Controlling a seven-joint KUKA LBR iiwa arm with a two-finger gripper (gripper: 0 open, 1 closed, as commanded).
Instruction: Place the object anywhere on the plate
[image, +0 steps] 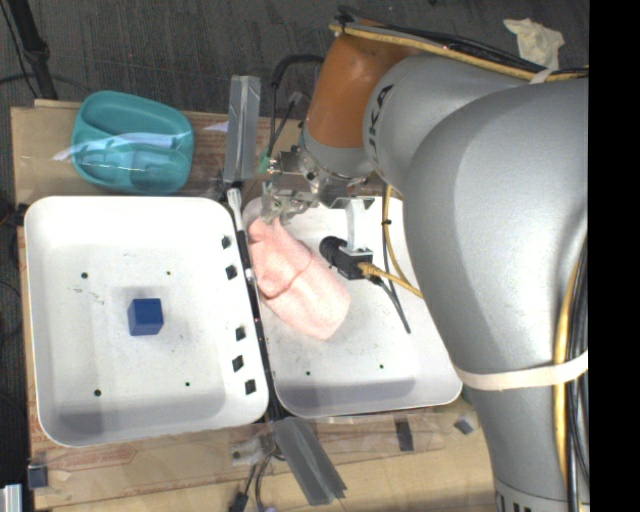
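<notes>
Wooden bench (150, 460) is spanned by two bins; jaws (272, 205), state untellable, are poised at the pink object (297, 280), seemingly for pickup.

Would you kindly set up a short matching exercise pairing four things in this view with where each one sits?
Things:
1. blue cube
2. pink cloth
3. teal container
4. orange band

Places:
A. on the wooden bench beyond the left bin
B. on the arm, above the wrist
C. on the floor of the left bin
D. in the right bin, near the wall shared with the other bin

Pairs: 1-C, 2-D, 3-A, 4-B
</notes>
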